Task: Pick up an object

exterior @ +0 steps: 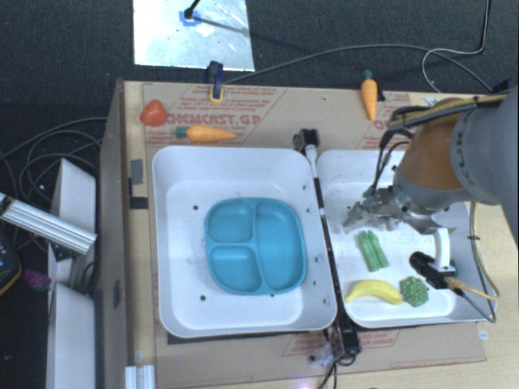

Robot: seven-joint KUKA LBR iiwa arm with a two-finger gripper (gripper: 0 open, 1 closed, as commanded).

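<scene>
Two shallow white bins sit side by side on the table (268, 113), and I start at the near edge of the one on the view's right (350, 165), where I am working. Closest to the camera there lie one yellow banana (373, 292) and one small green broccoli head (414, 291), just beside each other, the banana towards the divider between the bins. A little farther in lies one short bundle of green pods (373, 250), which looks like two pods pressed together, pointing roughly from near to far. That makes three loose things in this bin, any of them a candidate for picking up.

Just beyond the far end of the pods is my tool (361, 215), low over the bin floor and reaching towards the divider. Nothing shows in its grasp, and I cannot tell whether it is open or closed from this angle.

Across the divider, the bin on the view's left (180, 186) holds one blue plate (255, 244) with three compartments, lying flat near the middle.

Farther back, on the bare table behind the bins, I count two carrots: one carrot (211, 134) lying flat just behind the left bin, and a second carrot (370, 98) behind the right bin, pointing towards me. One red tomato (153, 113) sits near the far left corner, and one blue and yellow clamp (216, 81) grips the far edge.
</scene>
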